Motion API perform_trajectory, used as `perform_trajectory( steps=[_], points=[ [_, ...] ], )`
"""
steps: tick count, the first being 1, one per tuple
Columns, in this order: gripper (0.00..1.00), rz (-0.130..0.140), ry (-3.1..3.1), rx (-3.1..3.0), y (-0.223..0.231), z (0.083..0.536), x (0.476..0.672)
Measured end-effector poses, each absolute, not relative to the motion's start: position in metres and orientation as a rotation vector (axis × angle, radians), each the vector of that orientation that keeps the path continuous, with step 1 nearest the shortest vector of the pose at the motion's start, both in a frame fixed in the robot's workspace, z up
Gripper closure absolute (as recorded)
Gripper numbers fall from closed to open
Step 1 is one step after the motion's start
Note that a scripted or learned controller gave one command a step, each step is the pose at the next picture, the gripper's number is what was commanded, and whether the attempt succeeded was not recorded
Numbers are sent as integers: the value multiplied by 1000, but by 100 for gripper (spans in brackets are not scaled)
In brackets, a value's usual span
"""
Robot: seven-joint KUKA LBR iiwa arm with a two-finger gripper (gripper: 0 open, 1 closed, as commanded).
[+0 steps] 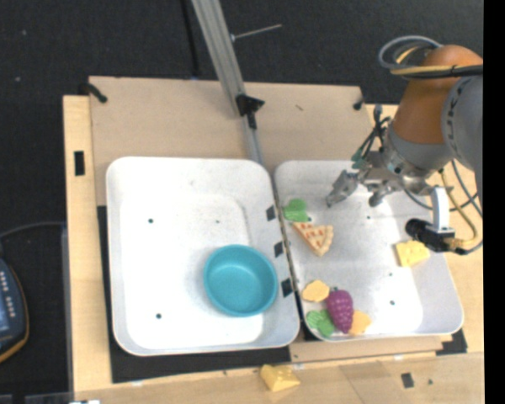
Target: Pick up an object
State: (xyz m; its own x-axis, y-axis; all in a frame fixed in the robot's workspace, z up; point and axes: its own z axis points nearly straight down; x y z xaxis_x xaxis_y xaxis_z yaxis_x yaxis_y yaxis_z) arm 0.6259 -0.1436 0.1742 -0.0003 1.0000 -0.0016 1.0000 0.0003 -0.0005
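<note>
the arm (429, 112), grey with an orange band, enters from the right and hangs over the upper part of the right bin (353, 183). its pincer (358, 192) is spread open above bare bin floor, one finger (340, 189) slanting toward the bin's middle and the other (377, 195) just beside it, with nothing between them. the right bin holds the loose objects: a small green piece (296, 209) against the left wall, and touching it from below a waffle-patterned pizza wedge (314, 237); a yellow cheese block (411, 252) near the right wall, beside a black and white fitting (435, 225) on the arm's cabling; and a cluster in the lower left corner made of a yellow piece (316, 290), a purple grape bunch (341, 308), a green leaf-like piece (320, 321) and an orange piece (359, 321), all touching or nearly so. all of these lie apart from the pincer. the left bin (143, 183) carries a teal bowl (241, 279), upright, toward its lower right corner. a second yellow wedge (279, 378) lies on the bench (80, 225) outside the bins, at the lower edge. a metal pole (223, 49) slants down to the upper gap between the bins.
</note>
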Motion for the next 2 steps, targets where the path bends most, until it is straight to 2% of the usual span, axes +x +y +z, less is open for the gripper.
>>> perform_trajectory(
  steps=[2],
  points=[
    [0,-2,2216,2222,-140,102,624]
  ],
)
